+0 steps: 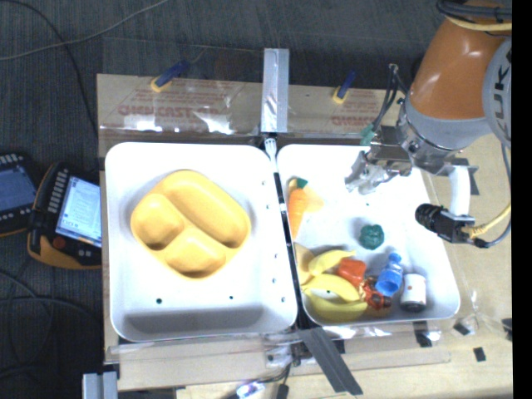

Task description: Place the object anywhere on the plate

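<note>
Camera view, read from left to right, takes in two white bins on the tabletop (116,90): the left bin (133,306) holds one yellow divided plate (189,221), and the right bin (440,273) holds the loose toys. Those count as one carrot (297,204) lying against the left wall, two bananas (328,283) at the near side, one red piece (353,271) tucked among them, one small teal lump (371,236) in the middle, one blue bottle (389,276) and one white cylinder (413,289) near the right corner. The task names no particular object; the carrot looks the easiest choice, since it lies apart from the pile. It appears to be light, hollow, stiff plastic, probably smooth and slippery, so a grip across the thick orange body below the green top should hold best. Above the far part of the right bin hangs the end effector (366,175); whether it is wide or narrow I cannot tell.
</note>
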`<state>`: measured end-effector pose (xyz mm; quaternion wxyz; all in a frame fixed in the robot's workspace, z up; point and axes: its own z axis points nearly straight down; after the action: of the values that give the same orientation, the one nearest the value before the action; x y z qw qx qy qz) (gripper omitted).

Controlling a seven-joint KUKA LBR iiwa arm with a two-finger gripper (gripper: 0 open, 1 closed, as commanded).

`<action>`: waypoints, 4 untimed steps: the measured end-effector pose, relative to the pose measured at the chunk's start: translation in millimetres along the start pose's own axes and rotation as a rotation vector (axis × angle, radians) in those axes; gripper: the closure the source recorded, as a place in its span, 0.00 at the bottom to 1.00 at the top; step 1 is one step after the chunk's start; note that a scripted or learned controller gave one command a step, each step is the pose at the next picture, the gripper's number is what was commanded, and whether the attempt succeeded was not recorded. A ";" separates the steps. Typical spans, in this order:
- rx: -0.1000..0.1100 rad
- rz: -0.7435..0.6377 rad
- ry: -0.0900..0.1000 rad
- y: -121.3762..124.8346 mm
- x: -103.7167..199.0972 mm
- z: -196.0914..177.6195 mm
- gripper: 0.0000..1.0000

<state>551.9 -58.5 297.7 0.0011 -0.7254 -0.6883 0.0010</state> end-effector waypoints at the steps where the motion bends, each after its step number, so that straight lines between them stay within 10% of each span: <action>1: 0.000 -0.145 0.000 -66.7 -32.8 73.8 1.00; 2: 0.001 -0.210 0.000 -74.3 108.7 115.4 1.00; 3: 0.001 -0.210 0.000 -74.2 108.6 115.4 0.00; 4: 0.004 -0.211 0.000 -74.1 109.1 107.4 1.00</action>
<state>483.3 54.4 190.5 0.0024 -0.6489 -0.7608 0.0025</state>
